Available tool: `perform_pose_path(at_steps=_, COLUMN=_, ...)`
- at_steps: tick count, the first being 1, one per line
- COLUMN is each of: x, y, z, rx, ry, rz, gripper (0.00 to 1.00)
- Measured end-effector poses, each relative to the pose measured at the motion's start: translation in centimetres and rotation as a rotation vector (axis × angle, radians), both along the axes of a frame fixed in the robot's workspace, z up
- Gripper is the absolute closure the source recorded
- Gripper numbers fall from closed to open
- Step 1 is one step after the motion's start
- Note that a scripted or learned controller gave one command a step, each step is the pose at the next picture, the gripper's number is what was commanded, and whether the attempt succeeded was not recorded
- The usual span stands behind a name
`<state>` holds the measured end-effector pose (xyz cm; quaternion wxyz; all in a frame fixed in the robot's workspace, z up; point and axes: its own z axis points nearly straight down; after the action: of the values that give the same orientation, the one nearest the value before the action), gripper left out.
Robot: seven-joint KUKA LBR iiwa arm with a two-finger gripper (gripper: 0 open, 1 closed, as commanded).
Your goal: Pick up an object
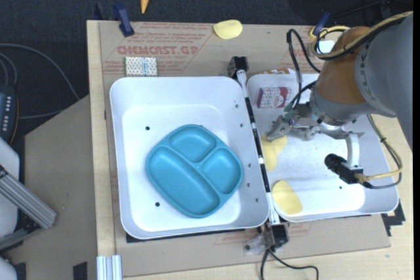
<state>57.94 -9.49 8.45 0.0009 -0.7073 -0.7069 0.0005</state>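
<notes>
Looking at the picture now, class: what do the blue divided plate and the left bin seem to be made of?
Blue divided plate: probably moulded plastic, smooth matte, uniform colour, rounded compartment ridges. Left bin: likely thin formed plastic, white, slightly glossy, rounded corners.

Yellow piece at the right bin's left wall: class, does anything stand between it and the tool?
Nothing visible does. The tool sits right beside the yellow piece in the right bin, with no other object between them.

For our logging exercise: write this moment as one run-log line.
arm: over right bin | gripper: low near yellow piece | blue plate: left bin | pick: not confirmed
</notes>
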Motion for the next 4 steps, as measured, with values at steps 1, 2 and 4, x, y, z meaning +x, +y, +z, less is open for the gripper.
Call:
perform_pose_path(at_steps=1, x=0.1, y=0.1, z=1.1, rx=0.001, ry=-0.003, rz=0.0, gripper=1.0)
perform_pose_path(at_steps=2, x=0.1, y=0.1, z=1.0, rx=0.001, ry=-0.003, rz=0.0, gripper=0.0)
perform_pose_path(at_steps=4, x=1.8, y=0.1, z=0.0, rx=0.0, ry=-0.001, rz=0.0, gripper=0.0)
